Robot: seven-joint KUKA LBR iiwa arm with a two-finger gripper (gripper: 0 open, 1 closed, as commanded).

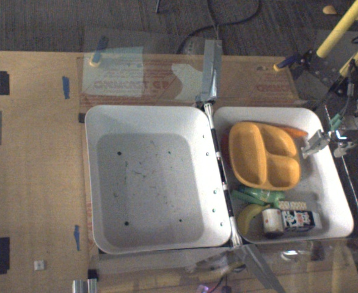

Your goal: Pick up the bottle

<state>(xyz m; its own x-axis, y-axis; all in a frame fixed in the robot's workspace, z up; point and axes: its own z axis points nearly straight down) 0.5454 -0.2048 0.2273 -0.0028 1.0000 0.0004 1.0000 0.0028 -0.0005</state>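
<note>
The bottle (292, 219) lies on its side at the right bin's (344, 209) five o'clock corner, touching a yellow cup (250, 217). The gripper (316, 143) hovers at two o'clock beside an orange divided tray (264, 154); finger state cannot be told. Crowding risks a missed grasp.

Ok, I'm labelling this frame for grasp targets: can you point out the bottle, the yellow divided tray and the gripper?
bottle (292, 220), camera view, on its printed label, lying on its side.
yellow divided tray (247, 148), camera view, on the floor of its large compartment.
gripper (316, 142), camera view, at its fingertips over the right bin.
</note>
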